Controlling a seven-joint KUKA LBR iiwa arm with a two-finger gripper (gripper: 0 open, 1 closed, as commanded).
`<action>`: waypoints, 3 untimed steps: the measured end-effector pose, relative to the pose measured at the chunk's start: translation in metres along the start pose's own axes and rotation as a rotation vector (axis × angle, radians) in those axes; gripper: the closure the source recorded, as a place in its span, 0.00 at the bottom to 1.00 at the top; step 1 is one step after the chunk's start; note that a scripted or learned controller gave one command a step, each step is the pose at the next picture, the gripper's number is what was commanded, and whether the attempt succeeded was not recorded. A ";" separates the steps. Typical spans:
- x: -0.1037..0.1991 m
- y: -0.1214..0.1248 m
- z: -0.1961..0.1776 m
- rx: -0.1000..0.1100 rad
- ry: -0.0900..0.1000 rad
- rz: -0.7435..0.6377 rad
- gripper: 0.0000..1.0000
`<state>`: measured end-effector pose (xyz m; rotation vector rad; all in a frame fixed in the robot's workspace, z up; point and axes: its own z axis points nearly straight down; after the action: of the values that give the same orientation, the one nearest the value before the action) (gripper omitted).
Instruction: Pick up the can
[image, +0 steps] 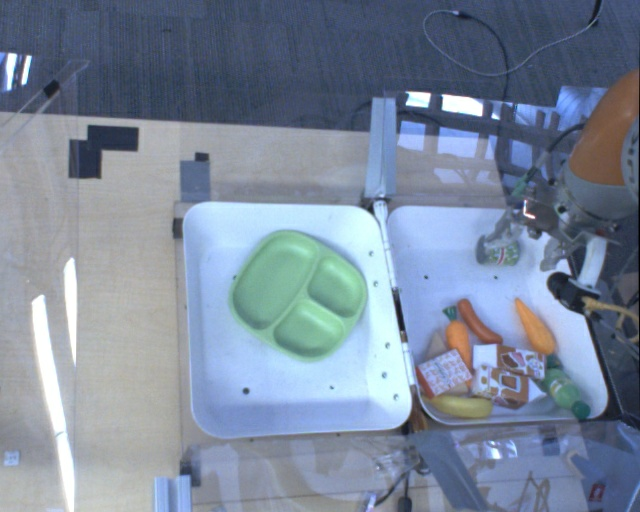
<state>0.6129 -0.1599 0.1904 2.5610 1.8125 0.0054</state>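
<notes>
Desk (120, 300): pale wood surface carrying two shallow white bins side by side.

Left bin (215, 400): holds one green divided plate (298, 293), set a little above the bin's middle, tilted diagonally.

Right bin (440, 240): contents gathered toward the near edge. Items: two orange carrots (534, 325), one at the right, one near the centre; a red sausage-like piece (476, 320) beside the central carrot; a yellow banana (462, 406) along the near wall; several small printed cartons (444, 373) in red, white and brown; a green bottle-shaped item (566, 392) in the near right corner.

Can (499, 246): silvery with a green band, lying on its side in the far part of the right bin, well apart from the clutter at the near edge.

Arm: grey with an orange band, entering from the right over the far right corner of the right bin.

Gripper (530, 212): positioned just beside the can's upper right, very near it or touching; contact cannot be confirmed. Whether it is apart or together cannot be told. The can is not visibly between its parts.
</notes>
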 end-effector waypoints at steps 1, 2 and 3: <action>-0.019 0.043 0.074 0.001 -0.001 0.015 0.00; -0.014 0.066 0.099 0.004 0.001 0.061 0.00; -0.012 0.068 0.087 -0.001 0.000 0.051 1.00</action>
<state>0.6732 -0.1935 0.1033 2.6058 1.7458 0.0061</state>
